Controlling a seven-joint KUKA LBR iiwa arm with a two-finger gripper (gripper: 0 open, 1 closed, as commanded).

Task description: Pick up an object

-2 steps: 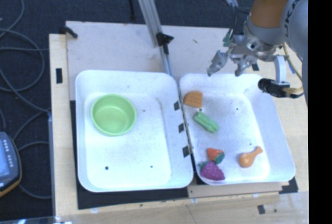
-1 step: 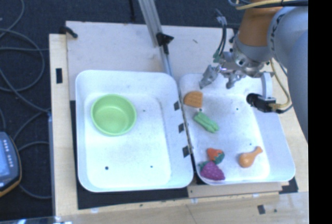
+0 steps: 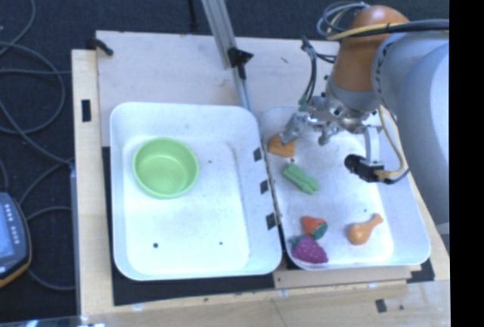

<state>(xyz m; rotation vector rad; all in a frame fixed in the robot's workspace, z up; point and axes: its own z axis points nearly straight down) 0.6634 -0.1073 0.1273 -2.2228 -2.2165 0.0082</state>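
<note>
My gripper [image 3: 308, 134] hangs over the back left part of the right bin [image 3: 404, 223], fingers spread open with nothing between them. A small orange toy [image 3: 281, 147] lies just beside the left fingertip [image 3: 292, 129], against the bin's left wall. Nearer the front lie a green ribbed toy [image 3: 301, 179], a red and green strawberry-like toy [image 3: 313, 226], a purple bunch of grapes [image 3: 310, 250] and an orange drumstick-shaped toy [image 3: 363, 229]. The left bin [image 3: 189, 242] holds a light green bowl [image 3: 166, 166].
A slanted metal pole [image 3: 215, 7] rises from behind the gap between the bins. The grey arm with its orange band [image 3: 363, 53] and cables covers the right bin's back right. A black cable clip [image 3: 364, 167] hangs over the bin's right side.
</note>
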